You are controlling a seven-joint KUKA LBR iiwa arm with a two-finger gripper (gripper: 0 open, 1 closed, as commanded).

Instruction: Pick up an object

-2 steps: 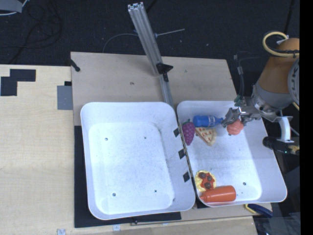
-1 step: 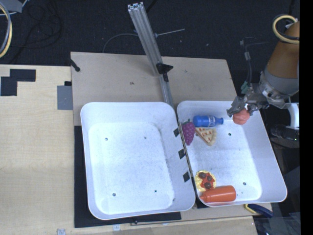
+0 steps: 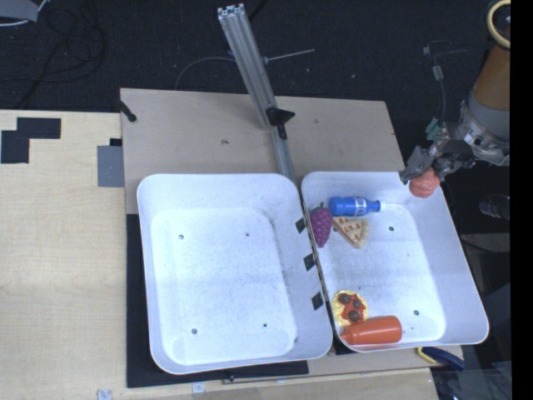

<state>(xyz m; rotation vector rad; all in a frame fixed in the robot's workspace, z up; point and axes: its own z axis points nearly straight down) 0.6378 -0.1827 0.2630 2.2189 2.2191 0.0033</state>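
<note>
End effector (image 3: 426, 173) hangs over the right bin's (image 3: 456, 248) rim at 2 o'clock, apparently clenched on a small red-orange object (image 3: 424, 184) lifted clear for the pick, though finger contact is too small to confirm.

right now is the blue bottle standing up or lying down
Lying down. The blue bottle rests on its side in the right bin, white cap pointing right, beside the waffle piece.
</note>
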